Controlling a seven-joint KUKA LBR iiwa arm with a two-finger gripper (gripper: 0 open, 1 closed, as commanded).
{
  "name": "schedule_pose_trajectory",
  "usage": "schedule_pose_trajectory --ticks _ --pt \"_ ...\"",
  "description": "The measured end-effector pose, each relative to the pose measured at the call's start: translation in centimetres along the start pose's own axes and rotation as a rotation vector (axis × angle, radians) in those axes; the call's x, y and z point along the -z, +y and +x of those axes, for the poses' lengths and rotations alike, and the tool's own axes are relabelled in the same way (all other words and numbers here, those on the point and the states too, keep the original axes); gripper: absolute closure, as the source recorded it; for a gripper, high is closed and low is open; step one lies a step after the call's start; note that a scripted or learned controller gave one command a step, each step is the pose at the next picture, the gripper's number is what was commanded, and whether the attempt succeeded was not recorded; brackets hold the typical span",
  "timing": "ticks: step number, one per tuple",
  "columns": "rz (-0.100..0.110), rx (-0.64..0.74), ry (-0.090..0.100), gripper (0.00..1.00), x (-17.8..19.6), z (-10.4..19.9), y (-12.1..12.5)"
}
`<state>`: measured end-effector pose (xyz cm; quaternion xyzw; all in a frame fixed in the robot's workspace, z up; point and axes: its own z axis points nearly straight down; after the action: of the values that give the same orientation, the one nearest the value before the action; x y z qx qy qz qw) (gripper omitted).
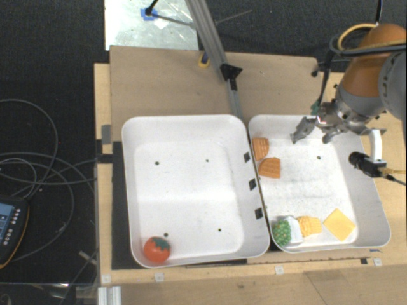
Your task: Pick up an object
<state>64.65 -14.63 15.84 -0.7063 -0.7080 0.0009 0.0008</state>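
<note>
The end effector [316,132] hovers spread open and empty over the far part of the right bin [365,189]. Nearest to it lie two orange bread pieces [265,158] by the bin's left wall (toy food, probably light and stiff). Gripping one across its narrow width looks best; its closeness to the wall may hinder the fingers.
</note>
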Motion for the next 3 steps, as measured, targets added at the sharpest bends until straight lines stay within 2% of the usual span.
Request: schedule_pose_trajectory --ticks 1,2,3 --pt "0.000 0.002 0.000 0.00 -5.5 -0.2 0.9" --pt "-0.007 0.004 -0.001 1.00 -4.0 -0.3 1.1" --pt "-0.010 -0.001 -0.002 1.00 1.7 -1.3 1.2"
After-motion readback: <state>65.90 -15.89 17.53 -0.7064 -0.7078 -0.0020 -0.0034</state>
